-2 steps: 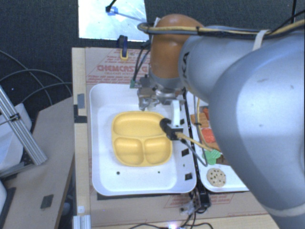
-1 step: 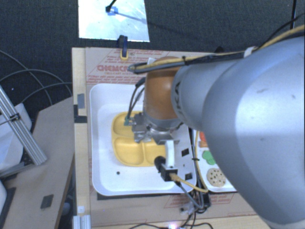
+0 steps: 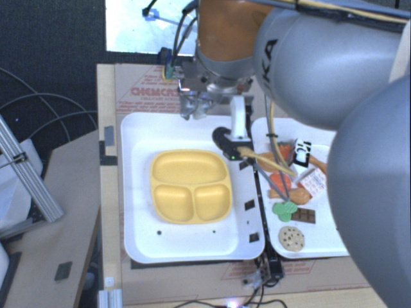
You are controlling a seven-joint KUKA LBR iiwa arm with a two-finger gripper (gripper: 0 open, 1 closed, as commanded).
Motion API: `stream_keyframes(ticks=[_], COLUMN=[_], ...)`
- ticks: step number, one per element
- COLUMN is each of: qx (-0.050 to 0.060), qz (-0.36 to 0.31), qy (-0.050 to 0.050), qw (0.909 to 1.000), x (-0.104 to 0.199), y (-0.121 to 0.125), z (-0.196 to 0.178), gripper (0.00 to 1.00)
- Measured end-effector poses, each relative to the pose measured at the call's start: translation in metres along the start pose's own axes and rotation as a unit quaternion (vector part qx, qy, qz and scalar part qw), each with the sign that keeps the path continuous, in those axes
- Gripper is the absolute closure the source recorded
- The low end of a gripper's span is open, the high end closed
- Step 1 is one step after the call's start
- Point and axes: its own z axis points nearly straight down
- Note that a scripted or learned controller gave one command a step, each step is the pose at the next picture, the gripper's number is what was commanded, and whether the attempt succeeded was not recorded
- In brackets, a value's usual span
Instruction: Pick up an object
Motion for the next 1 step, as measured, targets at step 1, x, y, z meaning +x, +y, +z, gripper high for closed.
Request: stream_keyframes(ticks=[1], qx=[0.012], qz=[0.0], qy=[-0.003], qw=[0.9999], x=[0.0312], y=[-0.0589], z=[0.0126], gripper=[1.0])
